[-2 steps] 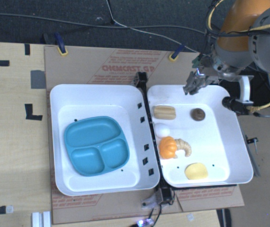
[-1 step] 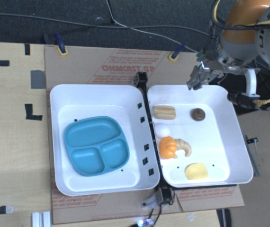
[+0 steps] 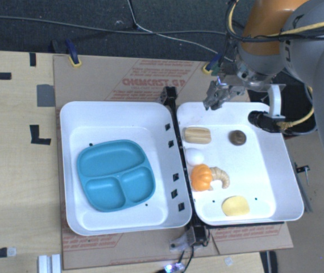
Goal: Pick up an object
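On the bench [image 3: 14, 169], the right bin [image 3: 275, 169] holds a bread roll [image 3: 197, 135] below the gripper [image 3: 213, 102], which hangs empty at the bin's upper rim, fingers slightly parted.

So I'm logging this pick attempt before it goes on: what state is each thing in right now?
pincer: above the right bin's far rim, holding nothing
blue tray: flat in the left bin
tan bread roll: lying in the right bin
brown ball: lying apart from the rest
orange piece: touching the white egg
yellow piece: lying alone near the front
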Robot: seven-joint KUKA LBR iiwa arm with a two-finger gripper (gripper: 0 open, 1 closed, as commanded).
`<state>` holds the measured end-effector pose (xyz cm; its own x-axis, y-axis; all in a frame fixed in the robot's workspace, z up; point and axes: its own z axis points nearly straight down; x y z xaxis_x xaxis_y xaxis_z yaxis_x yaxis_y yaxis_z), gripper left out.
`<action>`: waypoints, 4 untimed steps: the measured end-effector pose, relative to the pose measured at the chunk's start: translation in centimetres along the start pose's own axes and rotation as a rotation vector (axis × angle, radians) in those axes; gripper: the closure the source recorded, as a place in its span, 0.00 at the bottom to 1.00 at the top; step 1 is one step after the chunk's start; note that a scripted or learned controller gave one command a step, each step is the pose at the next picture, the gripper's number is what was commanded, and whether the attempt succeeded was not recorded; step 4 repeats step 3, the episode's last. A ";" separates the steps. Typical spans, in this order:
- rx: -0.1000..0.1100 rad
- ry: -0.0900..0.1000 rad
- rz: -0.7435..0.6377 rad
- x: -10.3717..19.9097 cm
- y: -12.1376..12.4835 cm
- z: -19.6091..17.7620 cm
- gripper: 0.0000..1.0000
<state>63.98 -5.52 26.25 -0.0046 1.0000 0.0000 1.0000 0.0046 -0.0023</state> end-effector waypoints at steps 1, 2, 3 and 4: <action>0.002 0.001 0.000 4.8 -1.4 2.0 1.00; 0.000 0.001 -0.001 9.4 -2.0 2.0 1.00; 0.000 0.001 -0.002 14.9 -2.7 2.1 1.00; 0.000 0.001 -0.002 14.9 -2.7 2.1 1.00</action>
